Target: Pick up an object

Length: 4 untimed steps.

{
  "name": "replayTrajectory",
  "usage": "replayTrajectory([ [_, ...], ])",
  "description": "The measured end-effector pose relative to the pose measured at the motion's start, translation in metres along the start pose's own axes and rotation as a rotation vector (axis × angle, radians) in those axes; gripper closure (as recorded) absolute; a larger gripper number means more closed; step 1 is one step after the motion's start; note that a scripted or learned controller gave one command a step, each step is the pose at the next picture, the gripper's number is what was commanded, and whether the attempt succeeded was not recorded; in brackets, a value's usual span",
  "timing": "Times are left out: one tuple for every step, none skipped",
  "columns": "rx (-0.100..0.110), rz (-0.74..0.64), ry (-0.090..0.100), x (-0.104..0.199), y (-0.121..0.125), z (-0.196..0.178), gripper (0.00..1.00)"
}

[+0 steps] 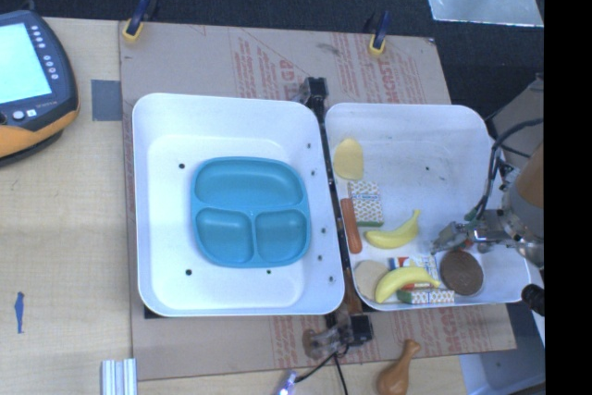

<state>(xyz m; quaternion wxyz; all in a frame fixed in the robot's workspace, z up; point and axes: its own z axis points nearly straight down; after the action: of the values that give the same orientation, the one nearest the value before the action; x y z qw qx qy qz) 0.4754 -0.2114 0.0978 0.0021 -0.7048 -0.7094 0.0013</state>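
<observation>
The gripper point(453, 236) hangs low over the right bin point(435, 129), near its right wall; whether it is open or closed I cannot tell. Just below it lies a brown disc point(461, 273). To its left lie two bananas point(393, 233), a carrot point(352, 225) and small packets point(366, 201). The left bin point(162, 199) holds a blue divided plate point(250, 210).

Two white bins point(148, 199), one blue tray point(250, 210), two bananas point(393, 233), one brown disc point(461, 273), one carrot point(351, 225).

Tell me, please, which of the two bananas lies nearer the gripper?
The upper banana, alone mid-bin; its tip reaches toward the gripper. The lower banana rests on packets.
</observation>
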Motion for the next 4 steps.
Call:
replayTrajectory([
  [0.001, -0.005, -0.002, -0.001, 0.0, -0.01, 1.0],
  [-0.003, 0.002, -0.001, -0.001, 0.057, -0.087, 1.0],
  [-0.002, 0.002, -0.001, -0.001, 0.057, -0.087, 0.0],
  [0.0, 0.001, 0.0, 0.0, 0.002, 0.007, 0.0],
])
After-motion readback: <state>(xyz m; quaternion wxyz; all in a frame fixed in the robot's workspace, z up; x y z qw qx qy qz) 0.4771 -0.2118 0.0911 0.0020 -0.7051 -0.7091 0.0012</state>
